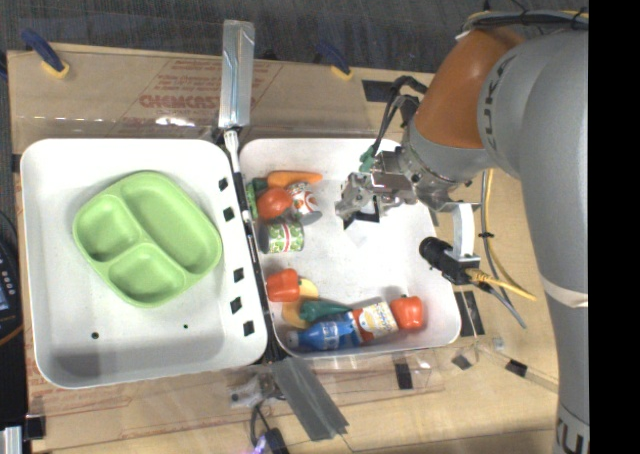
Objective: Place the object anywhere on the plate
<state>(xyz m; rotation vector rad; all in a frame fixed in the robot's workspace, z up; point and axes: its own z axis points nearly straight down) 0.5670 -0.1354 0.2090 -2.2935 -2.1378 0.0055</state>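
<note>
Task not begun: the green divided plate (147,237) at frame left sits bare, toy foods remain right, and the tool (357,204) hovers there, its grip state indiscernible.

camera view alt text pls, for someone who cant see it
A grey arm's claw hangs over the right bin, which holds toy food and bottles along its left and bottom edges. A green plate sits in the left bin.

The grey arm (530,142) reaches in from the right, its hand (358,200) angled down and leftward.
</note>
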